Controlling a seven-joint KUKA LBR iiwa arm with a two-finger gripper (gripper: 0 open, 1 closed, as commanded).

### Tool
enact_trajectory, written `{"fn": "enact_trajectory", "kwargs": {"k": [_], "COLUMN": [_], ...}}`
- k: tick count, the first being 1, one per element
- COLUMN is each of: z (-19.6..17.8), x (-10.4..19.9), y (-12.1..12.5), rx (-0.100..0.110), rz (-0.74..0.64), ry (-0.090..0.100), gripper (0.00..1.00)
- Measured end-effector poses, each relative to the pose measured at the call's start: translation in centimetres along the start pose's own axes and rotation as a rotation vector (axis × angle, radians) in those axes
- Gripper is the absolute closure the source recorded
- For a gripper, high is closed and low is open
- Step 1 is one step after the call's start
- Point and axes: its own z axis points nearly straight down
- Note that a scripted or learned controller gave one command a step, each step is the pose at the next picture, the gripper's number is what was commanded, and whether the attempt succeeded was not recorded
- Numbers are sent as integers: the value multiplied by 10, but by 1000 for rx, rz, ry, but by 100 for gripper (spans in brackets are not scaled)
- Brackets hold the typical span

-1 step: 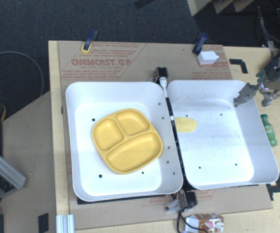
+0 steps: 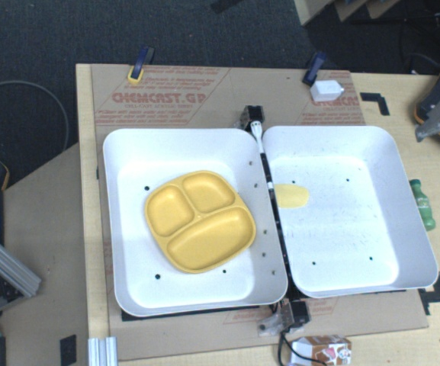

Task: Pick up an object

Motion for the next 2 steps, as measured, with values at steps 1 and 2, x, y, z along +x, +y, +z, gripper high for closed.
{"fn": "enact_trajectory", "kwargs": {"k": [1, 2], "z": [-115, -118], "x": [45, 43], "y": [-29, -28], "rx": [3, 14], "rz": [-1, 1], "ry": [3, 2], "gripper": [0, 100]}}
